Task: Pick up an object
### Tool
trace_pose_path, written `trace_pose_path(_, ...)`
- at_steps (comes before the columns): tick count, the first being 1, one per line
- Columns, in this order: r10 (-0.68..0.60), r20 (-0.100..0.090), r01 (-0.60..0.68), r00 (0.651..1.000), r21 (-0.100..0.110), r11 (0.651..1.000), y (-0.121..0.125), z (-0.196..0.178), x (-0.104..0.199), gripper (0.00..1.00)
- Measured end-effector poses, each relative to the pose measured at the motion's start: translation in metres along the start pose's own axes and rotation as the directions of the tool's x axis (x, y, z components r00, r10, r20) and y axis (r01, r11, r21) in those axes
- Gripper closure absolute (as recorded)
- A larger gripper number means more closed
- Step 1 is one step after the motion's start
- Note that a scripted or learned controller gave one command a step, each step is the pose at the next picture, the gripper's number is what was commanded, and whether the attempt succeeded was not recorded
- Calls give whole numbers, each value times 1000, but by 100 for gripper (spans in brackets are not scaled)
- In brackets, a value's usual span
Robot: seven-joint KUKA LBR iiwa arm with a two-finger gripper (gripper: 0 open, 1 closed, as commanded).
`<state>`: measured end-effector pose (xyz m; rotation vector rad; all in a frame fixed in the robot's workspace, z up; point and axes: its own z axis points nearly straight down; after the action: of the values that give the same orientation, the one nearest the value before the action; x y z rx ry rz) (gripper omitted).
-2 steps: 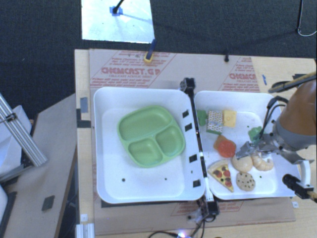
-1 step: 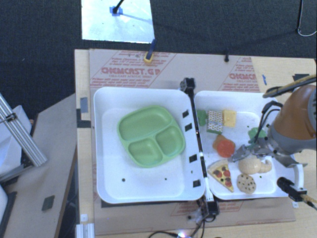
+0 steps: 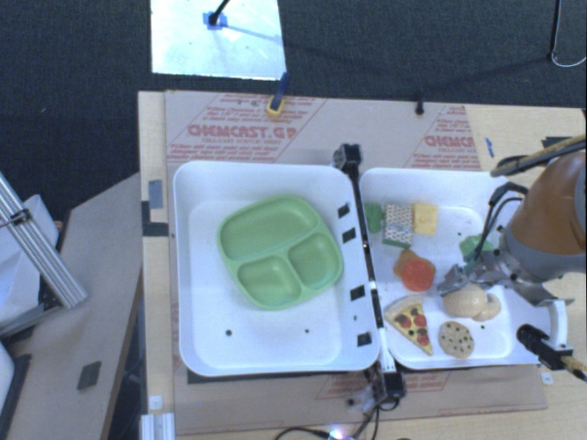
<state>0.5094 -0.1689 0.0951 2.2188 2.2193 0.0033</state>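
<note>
Inside the left bin lies one green tray; six toy foods fill the right bin, gripper jaw state unclear.

bread roll | pale tan, rounded | lying flat in right bin | beside cookie

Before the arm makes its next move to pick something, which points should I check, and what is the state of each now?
1. Gripper is over the right bin: ok.
2. Gripper is near a target, the beige bread-like piece: ok.
3. An object is between the fingers: cannot tell.
4. Neighbours stand apart from that piece: not ok, the cookie is close.
5. Green tray lies away in the left bin: ok.
</note>
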Motion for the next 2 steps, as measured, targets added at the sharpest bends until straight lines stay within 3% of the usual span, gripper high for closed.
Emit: trace_pose_path(2,-4,1,4,1000,-1,1000,12,-98,-2,100)
